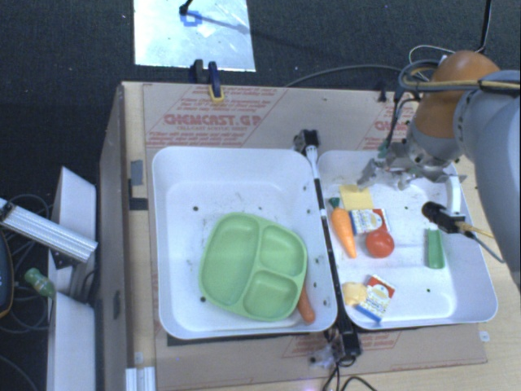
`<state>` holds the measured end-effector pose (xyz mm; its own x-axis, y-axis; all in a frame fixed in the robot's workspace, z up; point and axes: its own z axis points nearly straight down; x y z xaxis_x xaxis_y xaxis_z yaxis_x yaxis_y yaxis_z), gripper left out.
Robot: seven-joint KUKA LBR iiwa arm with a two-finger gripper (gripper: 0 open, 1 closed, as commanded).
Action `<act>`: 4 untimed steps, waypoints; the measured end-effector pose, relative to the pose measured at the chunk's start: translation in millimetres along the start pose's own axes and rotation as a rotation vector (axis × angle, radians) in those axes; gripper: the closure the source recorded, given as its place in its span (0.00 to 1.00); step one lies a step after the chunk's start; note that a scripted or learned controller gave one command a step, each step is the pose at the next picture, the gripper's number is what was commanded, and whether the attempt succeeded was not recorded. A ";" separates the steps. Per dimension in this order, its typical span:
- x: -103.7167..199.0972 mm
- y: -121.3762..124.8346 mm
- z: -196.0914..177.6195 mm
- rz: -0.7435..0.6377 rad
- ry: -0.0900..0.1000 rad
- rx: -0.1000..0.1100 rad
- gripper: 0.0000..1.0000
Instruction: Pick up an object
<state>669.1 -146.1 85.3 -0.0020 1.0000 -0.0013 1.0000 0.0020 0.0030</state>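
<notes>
Green divided plate (253, 268): one. White bins (244, 163): two. Gripper (389, 169) fingers: can't tell.

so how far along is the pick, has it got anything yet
Nothing looks picked yet. The hand is low at the back of the right bin, near the yellow block, with nothing visibly in it. Carrot, tomato and green piece lie in the bin. Grasping and lifting remain.

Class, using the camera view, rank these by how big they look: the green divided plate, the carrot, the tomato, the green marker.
1. Green divided plate, by far the largest.
2. Carrot.
3. Green marker and tomato: the marker is longer, the tomato rounder, too close to rank.
</notes>
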 end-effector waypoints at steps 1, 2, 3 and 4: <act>59.0 0.2 0.2 -0.002 0.002 0.001 0.00; 23.2 0.1 -0.2 0.000 0.000 0.000 0.00; 63.7 0.2 0.4 -0.003 0.002 0.001 0.00; 63.1 1.1 -10.8 -0.004 0.001 -0.002 1.00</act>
<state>670.1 -83.1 96.0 -0.0060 1.0000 -0.0006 1.0000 0.0060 0.0045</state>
